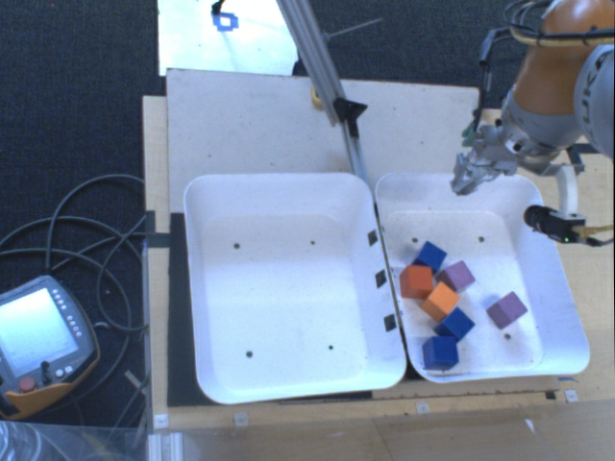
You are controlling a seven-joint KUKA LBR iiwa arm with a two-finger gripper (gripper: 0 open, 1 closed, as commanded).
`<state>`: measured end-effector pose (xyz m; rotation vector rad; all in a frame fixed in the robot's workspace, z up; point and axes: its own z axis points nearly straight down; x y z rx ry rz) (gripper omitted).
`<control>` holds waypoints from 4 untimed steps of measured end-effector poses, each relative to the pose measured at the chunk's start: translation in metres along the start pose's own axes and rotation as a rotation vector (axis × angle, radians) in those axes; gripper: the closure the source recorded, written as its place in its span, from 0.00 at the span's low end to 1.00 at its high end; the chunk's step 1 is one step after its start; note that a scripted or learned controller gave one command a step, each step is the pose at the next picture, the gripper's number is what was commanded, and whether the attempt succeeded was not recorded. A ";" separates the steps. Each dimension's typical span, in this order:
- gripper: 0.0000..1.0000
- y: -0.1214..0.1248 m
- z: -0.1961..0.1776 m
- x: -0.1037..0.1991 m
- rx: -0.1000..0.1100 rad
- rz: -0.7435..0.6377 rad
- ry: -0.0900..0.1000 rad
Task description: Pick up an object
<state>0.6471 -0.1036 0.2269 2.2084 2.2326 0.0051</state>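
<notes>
blocks sit in the right bin [553,286], bunched low-centre: blue block [430,255], red-orange block [416,281], orange block [441,301], pale purple block [457,276] all touching or just beside each other, two more blue blocks [455,324] below them near the front wall. one purple block [506,309] lies apart to the right, easiest pick i'd guess. gripper [468,179] hangs above the bin's back rim, well apart from every block, nothing in it; cannot tell how the pincer is set, too small and blurred. risks: dropping into the tight cluster could wedge between neighbours or shove them aside, a tilted block could slip out, a descent from here would hit the rim. left bin [207,257] beside it, both on a pale bench [250,113]. cables and a handheld controller [38,339] on dark floor at left; a slanted metal pole [312,41] crosses the top.
</notes>
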 end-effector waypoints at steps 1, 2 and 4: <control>1.00 0.010 0.004 0.055 0.000 0.000 0.001; 1.00 0.010 0.004 0.099 0.001 0.001 0.001; 1.00 0.006 -0.010 0.197 0.000 0.000 0.002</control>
